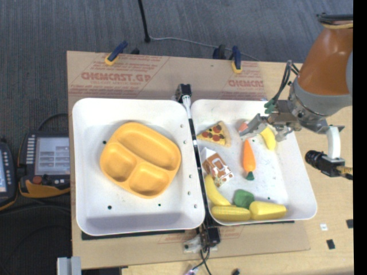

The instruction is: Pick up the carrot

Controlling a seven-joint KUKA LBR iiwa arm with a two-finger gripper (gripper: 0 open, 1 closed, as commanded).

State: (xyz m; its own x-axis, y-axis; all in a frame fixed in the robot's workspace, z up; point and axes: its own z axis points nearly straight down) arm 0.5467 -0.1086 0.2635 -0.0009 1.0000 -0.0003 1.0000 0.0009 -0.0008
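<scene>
The carrot (248,156), orange with a small green tip, lies in the right bin (301,179), pointing toward the back of the bin. My gripper (264,128) hangs over the bin's far right part, just above and to the right of the carrot's top end. A small yellow toy (268,138) sits directly under the gripper. The carrot lies free on the bin floor, apart from the gripper.
Sharing the right bin are a pizza slice (216,133), a white and brown toy (217,166), a banana (215,192), a green pepper (243,197), a corn cob (230,212) and a yellow piece (267,209). The left bin (86,125) holds a yellow divided plate (140,158).
</scene>
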